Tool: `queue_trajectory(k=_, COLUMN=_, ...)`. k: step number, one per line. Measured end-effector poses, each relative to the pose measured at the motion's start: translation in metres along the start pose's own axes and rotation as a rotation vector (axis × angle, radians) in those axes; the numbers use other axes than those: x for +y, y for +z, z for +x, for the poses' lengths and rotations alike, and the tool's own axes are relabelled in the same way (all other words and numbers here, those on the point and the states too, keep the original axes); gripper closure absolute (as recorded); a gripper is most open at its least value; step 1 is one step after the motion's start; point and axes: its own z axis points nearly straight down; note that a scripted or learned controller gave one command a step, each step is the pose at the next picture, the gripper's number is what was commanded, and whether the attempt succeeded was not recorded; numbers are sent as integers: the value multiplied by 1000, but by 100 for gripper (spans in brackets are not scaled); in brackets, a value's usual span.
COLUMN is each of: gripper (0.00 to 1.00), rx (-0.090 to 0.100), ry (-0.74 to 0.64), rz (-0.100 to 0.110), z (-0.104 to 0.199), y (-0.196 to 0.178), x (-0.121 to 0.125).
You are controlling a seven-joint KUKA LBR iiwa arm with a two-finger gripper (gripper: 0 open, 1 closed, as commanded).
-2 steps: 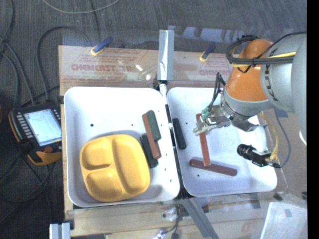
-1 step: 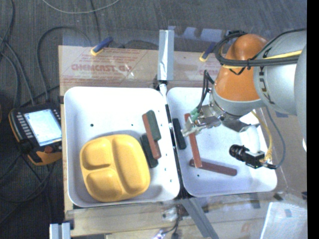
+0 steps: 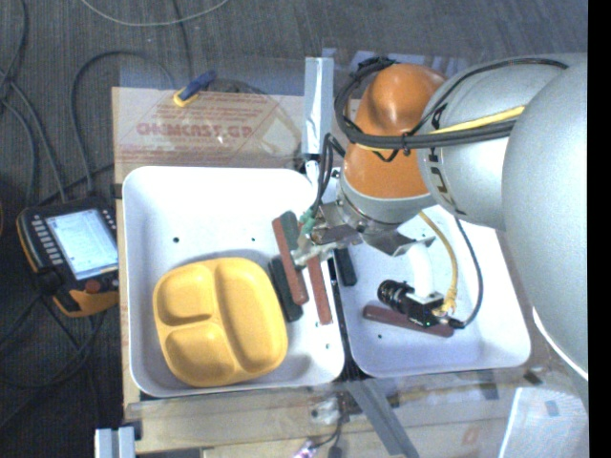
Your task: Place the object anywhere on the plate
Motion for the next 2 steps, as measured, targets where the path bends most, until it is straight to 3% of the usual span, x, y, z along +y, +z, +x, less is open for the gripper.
queue_trajectory(k=1, gripper=100, rx=0, ry=-115, rz=1, z=79, y=36, x=-31)
queue_trajectory(k=2, gripper=0, rx=0, ry=-115, rz=1, z=79, y=35, x=-31)
